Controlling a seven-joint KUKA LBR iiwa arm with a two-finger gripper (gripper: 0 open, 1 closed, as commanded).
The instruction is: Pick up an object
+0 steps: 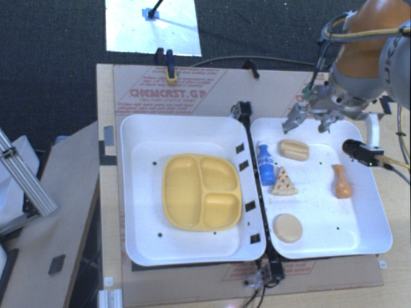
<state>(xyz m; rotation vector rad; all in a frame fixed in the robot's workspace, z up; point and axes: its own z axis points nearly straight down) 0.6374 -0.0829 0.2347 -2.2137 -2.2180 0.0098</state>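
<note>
My gripper hangs over the far edge of the right bin, fingers spread open and nothing between them. Just below it lies a tan bread roll. A blue bottle lies along the bin's left wall. A pizza slice rests beside the bottle. A round beige cookie sits near the front. An orange-brown drumstick-shaped piece lies on the right side.
The left bin bears a yellow sectioned plate. Black clips run along the divider between the bins. A cardboard sheet lies under both bins, with a clamp at its far edge.
</note>
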